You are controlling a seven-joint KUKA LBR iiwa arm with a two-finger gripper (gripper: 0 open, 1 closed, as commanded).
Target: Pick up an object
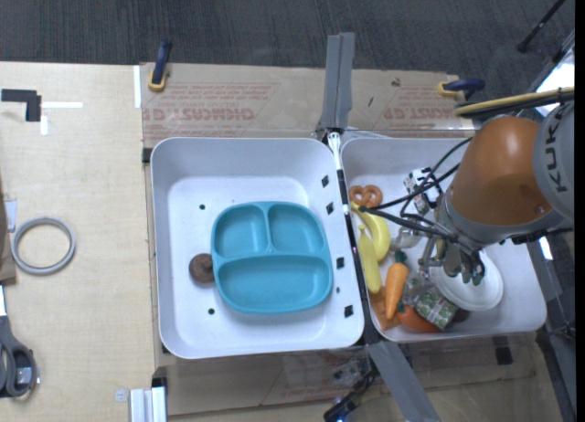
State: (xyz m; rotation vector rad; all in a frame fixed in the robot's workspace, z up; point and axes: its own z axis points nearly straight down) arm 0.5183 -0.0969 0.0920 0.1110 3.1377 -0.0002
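Gripper (454,265) is hanging low in the right bin (521,315), at about 3 o'clock in the view. Cannot tell whether it is spread or pressed together; nothing is visibly pinched. It is hovering over a white plate (483,290), which is lying at 5 o'clock from it. Black cables are trailing from the wrist toward 10 o'clock.

Arm (539,169) is reaching in from 3 o'clock, its orange band (498,174) bulking directly above the gripper at 1 o'clock, wrist pointing down into the bin.

Objects are clustering at 9 o'clock of the gripper, along the bin's left wall: a yellow banana (370,245) lying lengthwise, an orange carrot (394,289) just beside it at 5 o'clock, a pretzel (365,195) at the banana's 12 o'clock. A green-patterned packet (431,309) is sitting at 7 o'clock of the gripper, near the carrot's tip.

Left bin (174,256) is bearing a blue divided tray (271,256) at centre, with a small brown round item (201,268) touching or just beside its 9 o'clock edge.

Both bins are resting on a cardboard sheet (228,105) over a pale wooden bench (82,320). A grey tape ring (41,245) is lying on the bench at far 9 o'clock. Dark carpet (274,0) is running across 12 o'clock.
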